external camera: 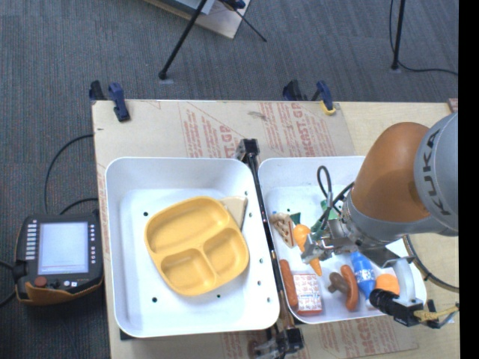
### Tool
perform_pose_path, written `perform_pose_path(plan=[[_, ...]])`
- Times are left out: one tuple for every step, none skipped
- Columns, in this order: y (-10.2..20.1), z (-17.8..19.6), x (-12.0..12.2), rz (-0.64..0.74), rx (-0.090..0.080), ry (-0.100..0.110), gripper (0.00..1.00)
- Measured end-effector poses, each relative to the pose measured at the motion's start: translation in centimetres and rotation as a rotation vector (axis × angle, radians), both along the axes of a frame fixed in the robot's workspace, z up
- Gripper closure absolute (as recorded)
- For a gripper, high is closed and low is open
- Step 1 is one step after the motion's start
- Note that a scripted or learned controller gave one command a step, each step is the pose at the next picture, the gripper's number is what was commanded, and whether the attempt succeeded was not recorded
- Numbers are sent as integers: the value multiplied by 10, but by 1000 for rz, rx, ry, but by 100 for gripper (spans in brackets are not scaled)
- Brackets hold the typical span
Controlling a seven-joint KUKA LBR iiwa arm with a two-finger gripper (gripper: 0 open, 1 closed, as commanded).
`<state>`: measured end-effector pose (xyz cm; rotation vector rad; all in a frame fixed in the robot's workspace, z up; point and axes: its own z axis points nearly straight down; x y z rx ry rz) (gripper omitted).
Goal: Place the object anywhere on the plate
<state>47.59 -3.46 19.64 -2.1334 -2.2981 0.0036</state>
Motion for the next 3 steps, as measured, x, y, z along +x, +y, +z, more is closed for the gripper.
perform_pose_path(plan=[[-27,17,41,140,0,-1,100],[58,-1,83,129,1,1,100],[57,0,83,130,-1,0,0]])
